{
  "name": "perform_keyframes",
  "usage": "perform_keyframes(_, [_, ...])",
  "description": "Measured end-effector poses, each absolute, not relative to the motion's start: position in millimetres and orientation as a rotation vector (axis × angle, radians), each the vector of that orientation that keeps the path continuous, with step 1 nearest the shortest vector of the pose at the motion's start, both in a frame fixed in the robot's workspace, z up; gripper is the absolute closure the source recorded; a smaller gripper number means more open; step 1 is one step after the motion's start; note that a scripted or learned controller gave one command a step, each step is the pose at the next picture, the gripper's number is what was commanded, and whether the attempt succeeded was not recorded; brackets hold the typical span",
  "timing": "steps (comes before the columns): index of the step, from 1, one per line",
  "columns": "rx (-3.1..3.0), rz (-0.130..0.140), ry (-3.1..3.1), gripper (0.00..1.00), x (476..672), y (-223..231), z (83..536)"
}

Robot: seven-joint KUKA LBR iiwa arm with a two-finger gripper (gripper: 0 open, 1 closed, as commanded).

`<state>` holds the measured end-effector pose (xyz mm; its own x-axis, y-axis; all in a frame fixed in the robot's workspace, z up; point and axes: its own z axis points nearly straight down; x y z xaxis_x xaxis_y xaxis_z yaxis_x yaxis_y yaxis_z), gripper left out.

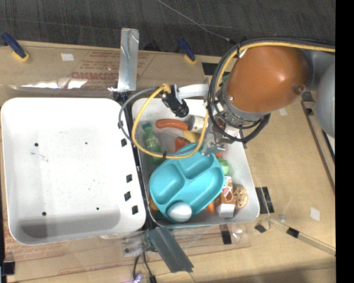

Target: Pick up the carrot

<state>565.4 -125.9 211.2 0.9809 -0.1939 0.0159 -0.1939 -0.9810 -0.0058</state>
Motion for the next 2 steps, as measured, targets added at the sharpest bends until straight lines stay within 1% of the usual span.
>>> perform_keyframes(1, [-3.102,0.004,0.473,1.00,579.1,-81,277])
perform_keyframes(2, [-3.116,0.007,0.361,1.00,577.0,-143,246])
